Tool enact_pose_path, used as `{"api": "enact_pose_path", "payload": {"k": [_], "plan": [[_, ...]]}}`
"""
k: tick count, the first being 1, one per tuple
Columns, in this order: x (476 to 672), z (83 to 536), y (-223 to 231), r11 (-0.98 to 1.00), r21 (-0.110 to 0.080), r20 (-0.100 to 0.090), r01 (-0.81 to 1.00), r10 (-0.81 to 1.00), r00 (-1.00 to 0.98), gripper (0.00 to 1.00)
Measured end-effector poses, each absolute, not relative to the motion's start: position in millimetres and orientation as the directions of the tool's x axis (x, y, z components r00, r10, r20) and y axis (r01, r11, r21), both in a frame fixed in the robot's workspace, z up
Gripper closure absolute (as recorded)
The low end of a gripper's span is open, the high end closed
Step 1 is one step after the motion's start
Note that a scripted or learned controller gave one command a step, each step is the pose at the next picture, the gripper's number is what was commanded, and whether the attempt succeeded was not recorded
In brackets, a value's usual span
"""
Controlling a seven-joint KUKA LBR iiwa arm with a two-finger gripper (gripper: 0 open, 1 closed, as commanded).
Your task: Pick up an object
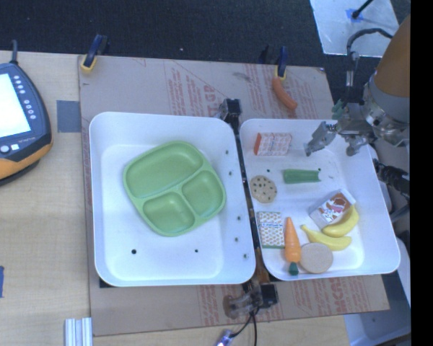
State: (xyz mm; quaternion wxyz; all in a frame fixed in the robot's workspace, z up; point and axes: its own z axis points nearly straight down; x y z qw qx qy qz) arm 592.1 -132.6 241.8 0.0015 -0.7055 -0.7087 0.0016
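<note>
**Eight small things in the right bin, and my gripper above its far edge**

I count two white bins. The left bin (108,193) holds one green divided plate (175,187). The right bin (372,193) holds eight things: one red and white packet (273,143), one green block (301,176), one round cookie (263,188), one small green and white box (270,230), one carrot (291,242), one banana (338,229), one red and white carton (330,209) and one pale round disc (317,258). One orange sausage-like thing (284,94) lies on the cardboard behind the bins.

My arm comes in from the right. My gripper (339,140) is over the far right part of the right bin, beyond the green block. My two fingers (318,139) stand apart, and I see nothing between them; they touch no object.
</note>
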Motion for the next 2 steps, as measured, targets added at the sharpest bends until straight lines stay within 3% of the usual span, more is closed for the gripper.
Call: {"api": "enact_pose_path", "payload": {"k": [1,2], "plan": [[581.1,124.3,-129.5,0.005,-0.007,-0.001,1.000,1.000,-0.005,0.00],[621.1,91.3,-156.7,0.004,-0.004,0.000,1.000,1.000,-0.004,0.00]]}}
